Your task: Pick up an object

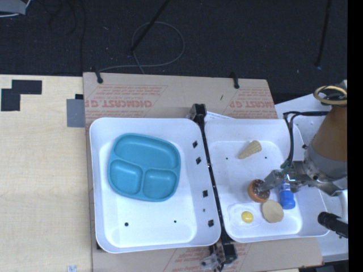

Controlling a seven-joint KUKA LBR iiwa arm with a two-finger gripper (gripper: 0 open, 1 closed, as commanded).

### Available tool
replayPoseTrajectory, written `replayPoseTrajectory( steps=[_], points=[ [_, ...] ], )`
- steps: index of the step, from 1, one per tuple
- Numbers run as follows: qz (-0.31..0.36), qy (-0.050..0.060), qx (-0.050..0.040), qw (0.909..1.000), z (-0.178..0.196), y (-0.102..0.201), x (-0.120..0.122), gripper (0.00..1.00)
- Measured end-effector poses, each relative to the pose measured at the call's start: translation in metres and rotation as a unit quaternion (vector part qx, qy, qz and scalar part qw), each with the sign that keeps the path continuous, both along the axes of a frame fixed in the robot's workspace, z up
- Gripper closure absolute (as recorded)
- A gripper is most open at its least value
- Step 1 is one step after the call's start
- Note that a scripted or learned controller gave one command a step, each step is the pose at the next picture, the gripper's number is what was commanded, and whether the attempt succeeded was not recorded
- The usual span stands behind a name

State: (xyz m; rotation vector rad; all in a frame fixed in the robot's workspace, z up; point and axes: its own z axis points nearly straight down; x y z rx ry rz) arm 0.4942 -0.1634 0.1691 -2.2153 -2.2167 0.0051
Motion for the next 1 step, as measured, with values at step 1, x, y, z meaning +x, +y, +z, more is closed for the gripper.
replayPoseTrajectory(
  steps=[1],
  points=[
    [-0.001, 0.000, 0.0001, 1.0000, -0.0454, 0.0073, 0.0011, 0.00]
  ],
)
